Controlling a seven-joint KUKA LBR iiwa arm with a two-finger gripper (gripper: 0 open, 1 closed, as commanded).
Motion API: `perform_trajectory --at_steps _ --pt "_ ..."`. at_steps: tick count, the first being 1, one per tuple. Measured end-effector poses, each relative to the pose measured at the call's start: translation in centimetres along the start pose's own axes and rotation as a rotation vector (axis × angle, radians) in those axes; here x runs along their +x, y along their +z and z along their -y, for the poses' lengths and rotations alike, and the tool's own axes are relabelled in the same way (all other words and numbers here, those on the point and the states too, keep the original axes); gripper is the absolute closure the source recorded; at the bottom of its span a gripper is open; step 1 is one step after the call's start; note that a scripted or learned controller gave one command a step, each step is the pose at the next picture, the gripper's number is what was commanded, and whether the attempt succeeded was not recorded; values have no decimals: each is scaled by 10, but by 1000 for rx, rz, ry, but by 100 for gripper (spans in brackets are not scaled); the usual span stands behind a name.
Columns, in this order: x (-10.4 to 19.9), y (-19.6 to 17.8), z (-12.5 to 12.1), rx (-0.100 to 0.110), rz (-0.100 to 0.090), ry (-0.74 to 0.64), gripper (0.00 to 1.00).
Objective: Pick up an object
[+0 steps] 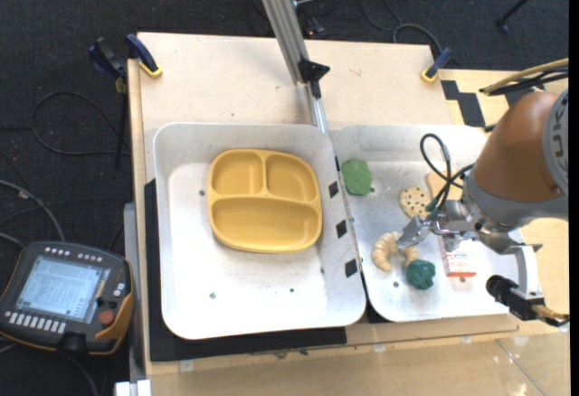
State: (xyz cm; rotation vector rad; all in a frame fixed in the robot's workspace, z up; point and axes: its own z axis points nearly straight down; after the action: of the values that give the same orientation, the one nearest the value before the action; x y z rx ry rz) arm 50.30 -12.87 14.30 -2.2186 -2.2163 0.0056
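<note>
The croissant-shaped toy [387,250] lies in the right bin [389,143] just left of the gripper [418,235], whose fingertips hang at its upper end without it visibly between them, their spread too small to tell, with a teal lump [420,273] just below.

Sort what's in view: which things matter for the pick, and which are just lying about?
For the pick: end effector, croissant, teal toy, green toy, cookie, right bin.
Lying about: yellow tray, left bin, pendant, clamps.
</note>
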Motion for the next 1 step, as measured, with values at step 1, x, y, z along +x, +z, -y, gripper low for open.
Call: perform_trajectory --at_steps 1 --pt "0 49 -1 -8 2 0 0"
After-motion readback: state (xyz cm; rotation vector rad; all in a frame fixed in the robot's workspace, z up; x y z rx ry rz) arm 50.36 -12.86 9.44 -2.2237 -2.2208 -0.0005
